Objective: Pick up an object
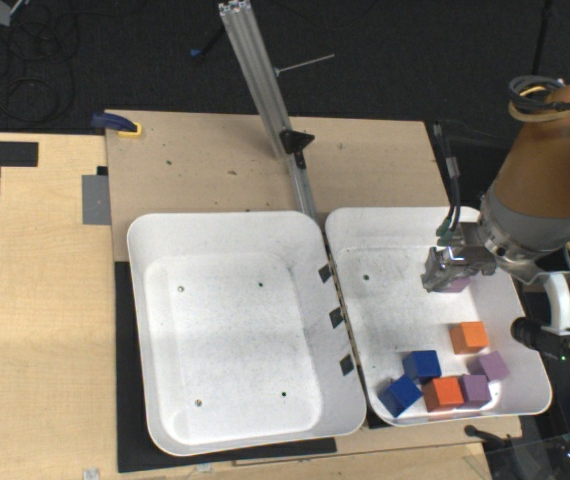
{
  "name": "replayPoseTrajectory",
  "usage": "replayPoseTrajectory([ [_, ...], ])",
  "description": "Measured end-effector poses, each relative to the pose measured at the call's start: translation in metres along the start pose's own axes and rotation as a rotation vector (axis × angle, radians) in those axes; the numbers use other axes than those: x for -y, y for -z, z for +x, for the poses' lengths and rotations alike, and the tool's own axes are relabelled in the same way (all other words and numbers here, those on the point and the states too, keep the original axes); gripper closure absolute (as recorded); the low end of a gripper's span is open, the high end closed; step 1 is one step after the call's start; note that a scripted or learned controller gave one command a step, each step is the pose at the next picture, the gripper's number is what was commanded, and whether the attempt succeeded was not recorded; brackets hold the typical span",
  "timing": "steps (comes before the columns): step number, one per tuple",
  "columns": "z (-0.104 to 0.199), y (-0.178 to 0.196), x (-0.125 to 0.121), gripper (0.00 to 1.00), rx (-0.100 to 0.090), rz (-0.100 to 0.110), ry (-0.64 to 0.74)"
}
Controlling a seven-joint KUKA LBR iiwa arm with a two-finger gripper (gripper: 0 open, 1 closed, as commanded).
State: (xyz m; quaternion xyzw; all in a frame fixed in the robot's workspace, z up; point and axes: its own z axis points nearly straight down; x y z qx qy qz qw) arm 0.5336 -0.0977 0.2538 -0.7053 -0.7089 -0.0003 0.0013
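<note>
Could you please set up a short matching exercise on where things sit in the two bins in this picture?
Things:
1. end effector
2. upper orange block
3. lower blue block
4. left bin

Places:
A. nearest the right bin's front left corner
B. beside the right bin, across the clipped divide
C. over the right bin's upper middle, with something purple at its tip
D. between the end effector and the cluster of blocks at the front

Pairs: 1-C, 2-D, 3-A, 4-B
</note>
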Motion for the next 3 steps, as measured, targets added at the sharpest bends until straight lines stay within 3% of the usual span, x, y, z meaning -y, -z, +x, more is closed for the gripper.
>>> replayPoseTrajectory([
  [3,0.158,-0.008,-0.039,1.00,0.001,0.001,0.000],
])
